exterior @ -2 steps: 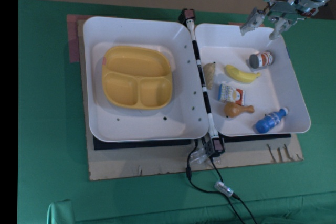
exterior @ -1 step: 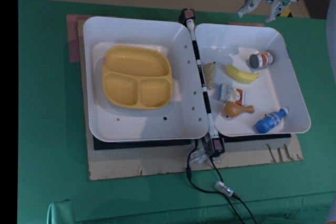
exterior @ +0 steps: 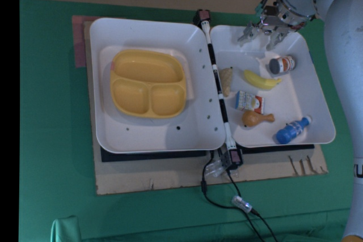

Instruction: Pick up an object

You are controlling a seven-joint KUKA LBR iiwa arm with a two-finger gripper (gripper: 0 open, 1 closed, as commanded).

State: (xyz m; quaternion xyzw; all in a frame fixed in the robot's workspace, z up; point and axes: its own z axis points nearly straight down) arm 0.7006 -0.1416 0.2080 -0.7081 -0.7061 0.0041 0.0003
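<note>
Over the far end of the right bin (exterior: 317, 85) the gripper (exterior: 263, 35) hangs with its fingers spread and nothing between them; the closest thing to it is the little can (exterior: 282, 64), lying on its side just toward the near side and a touch to the right in the camera view, long axis running roughly left-right; my guess is that's the easiest grab, a short drop down and forward. Counting the right bin: one can, one banana (exterior: 261, 80), one cone-shaped thing (exterior: 226, 80), one small carton (exterior: 249, 101), one drumstick (exterior: 256, 118), one blue bottle (exterior: 292, 130); six in all, none touching the gripper. The left bin (exterior: 108, 37) has one yellow divided tray (exterior: 148, 83); just one arm here.
</note>
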